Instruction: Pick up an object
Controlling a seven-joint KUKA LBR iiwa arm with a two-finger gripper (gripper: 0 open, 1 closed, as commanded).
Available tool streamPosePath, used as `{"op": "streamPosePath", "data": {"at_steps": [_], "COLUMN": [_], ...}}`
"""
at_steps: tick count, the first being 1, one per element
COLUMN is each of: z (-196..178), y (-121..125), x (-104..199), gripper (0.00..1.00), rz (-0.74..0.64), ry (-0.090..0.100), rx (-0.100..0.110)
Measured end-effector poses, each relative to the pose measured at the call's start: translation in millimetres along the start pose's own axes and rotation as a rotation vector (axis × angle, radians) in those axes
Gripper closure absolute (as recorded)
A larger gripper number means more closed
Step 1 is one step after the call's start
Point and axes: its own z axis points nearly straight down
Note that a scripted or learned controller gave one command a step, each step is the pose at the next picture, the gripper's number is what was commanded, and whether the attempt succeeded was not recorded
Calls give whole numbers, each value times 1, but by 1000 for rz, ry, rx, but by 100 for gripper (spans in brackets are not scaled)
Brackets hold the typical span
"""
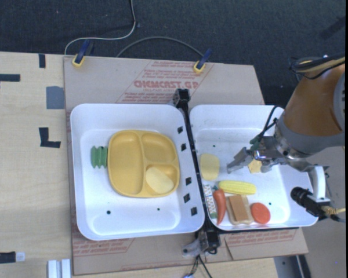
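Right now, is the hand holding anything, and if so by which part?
Cannot be told. The hand sits low in the right bin, beside a small yellow piece and above the corn cob; no object shows clearly between its fingers.

I see two bins side by side on the table [23,155]. The left bin [87,213] holds a divided plate [136,152], a round slice [159,180] in its near-right compartment and a ridged piece [98,157] touching its left edge. In the right bin [232,120], a pale slice [209,166] lies near the left wall, with the corn [238,187] just beside it. Nearer me sit a carrot [220,205], a block [239,209] and a round piece [260,213] in a row. The tool [243,160] hangs above the corn.
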Motion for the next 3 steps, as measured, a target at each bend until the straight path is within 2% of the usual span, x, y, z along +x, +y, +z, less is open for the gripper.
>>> {"op": "streamPosePath", "data": {"at_steps": [1,2,3], "z": [138,122,29], "y": [12,13,56], "x": [-27,-26,52], "gripper": [0,100,100], "rz": [4,1,-10], "ry": [-4,-2,3], "rx": [-5,-5,-12]}}
